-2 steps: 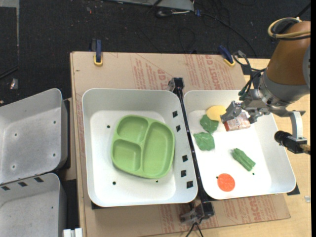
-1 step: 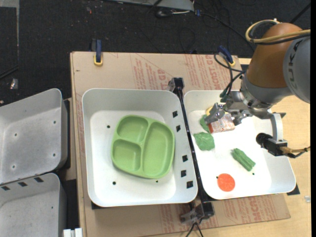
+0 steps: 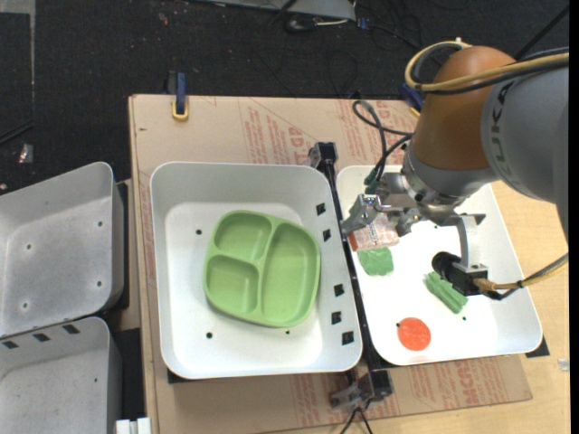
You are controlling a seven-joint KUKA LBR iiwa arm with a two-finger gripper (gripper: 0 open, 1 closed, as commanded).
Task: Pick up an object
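Observation:
My gripper (image 3: 373, 215) hangs over the left part of the right bin (image 3: 507, 242), close to the wall between the two bins. Right beneath it sits a small red and white object (image 3: 374, 237); the view does not show whether it is gripped or just lying below. A green lump (image 3: 376, 261) lies right in front of that object. A green oblong piece (image 3: 446, 293) rests toward the middle of the bin. An orange disc (image 3: 414, 334) lies near the front wall.
The left bin (image 3: 181, 197) holds a green divided plate (image 3: 263, 268) at its middle. The grey arm with its orange band (image 3: 461, 116) covers the back of the right bin. Cables run along the bench behind the bins.

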